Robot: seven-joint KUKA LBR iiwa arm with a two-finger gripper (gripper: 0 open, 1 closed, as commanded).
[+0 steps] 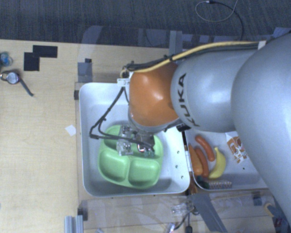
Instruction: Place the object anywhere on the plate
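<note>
Jaws (pixel 135 147) over green plate (pixel 128 168) — pale bench (pixel 34 144), dark carpet (pixel 111 6)

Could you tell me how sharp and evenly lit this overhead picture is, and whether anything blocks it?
In the camera view, lighting is soft and even, with mild glare on the arm's grey shell; the image is slightly blurry overall; the arm hides much of the right bin and shades the green plate under the gripper.

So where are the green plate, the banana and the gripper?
green plate (pixel 136 171): camera view, on its front compartment.
banana (pixel 219 165): camera view, on its yellow middle.
gripper (pixel 135 147): camera view, on the metal tip above the plate.
</note>
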